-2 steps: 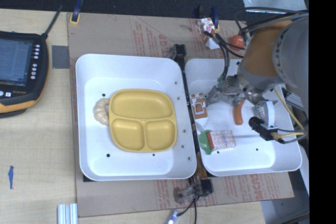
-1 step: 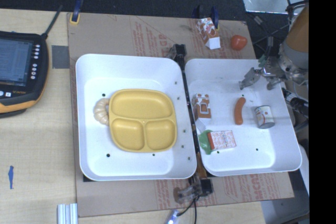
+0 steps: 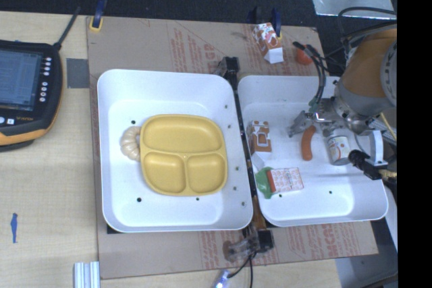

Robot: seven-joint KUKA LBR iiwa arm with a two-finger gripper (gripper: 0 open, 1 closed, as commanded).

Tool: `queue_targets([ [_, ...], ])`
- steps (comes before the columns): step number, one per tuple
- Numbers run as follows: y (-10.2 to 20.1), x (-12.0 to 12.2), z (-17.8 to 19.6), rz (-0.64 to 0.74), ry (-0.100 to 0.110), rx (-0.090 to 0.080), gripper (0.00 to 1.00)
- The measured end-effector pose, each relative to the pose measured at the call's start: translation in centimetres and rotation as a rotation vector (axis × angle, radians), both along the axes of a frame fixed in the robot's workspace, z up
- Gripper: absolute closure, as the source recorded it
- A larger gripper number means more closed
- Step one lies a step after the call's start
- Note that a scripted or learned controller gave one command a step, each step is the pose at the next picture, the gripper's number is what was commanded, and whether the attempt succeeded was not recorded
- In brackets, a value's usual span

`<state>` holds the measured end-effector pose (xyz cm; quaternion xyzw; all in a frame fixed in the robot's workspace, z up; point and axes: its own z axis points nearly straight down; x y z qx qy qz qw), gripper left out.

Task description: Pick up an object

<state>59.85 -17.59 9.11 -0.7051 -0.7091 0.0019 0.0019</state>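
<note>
The pincer (image 3: 322,119) hangs over the right bin (image 3: 317,209), reaching in from the right under the grey arm with its orange band (image 3: 368,64). Its two dark fingers stand spread apart, one pointing toward the bin's middle and the other back toward the wrist, and nothing lies between them, so it is open and carries nothing.

Just below it, a small orange sausage-shaped piece (image 3: 307,144) lies on the bin floor, close under the nearer finger but not gripped. To the right of that piece, a small can with a white label (image 3: 337,148) sits partly under the arm's wrist. Further toward the left wall of this bin lies a small brown and white packet (image 3: 259,136). Below it, near the lower left corner, a flat white card with red print (image 3: 285,180) rests beside a green object (image 3: 263,183), the two touching.

The left bin (image 3: 115,206) sits just beside the right one, their walls meeting along the middle. It holds a yellow divided plate (image 3: 182,153) with three compartments, and a pale, rounded object (image 3: 129,142) peeks out from beneath the plate's left edge.

Both bins rest on a sheet of brown cardboard (image 3: 169,44) on the table (image 3: 40,212). On the cardboard above the right bin stands a small red and white carton (image 3: 268,40). At the far left of the table lies a control pendant (image 3: 27,91) with a dark screen and orange trim.
</note>
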Motion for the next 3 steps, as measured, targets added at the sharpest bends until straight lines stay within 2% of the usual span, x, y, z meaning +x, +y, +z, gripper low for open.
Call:
queue_targets([
  [1, -0.1, 0.0, 1.1, 0.002, 0.000, -0.001, 1.00],
  [2, 5.5, -0.3, 4.4, 0.001, -0.001, 0.000, 1.00],
  [3, 12.0, -1.2, 10.1, 0.000, -0.002, 0.000, 1.00],
])
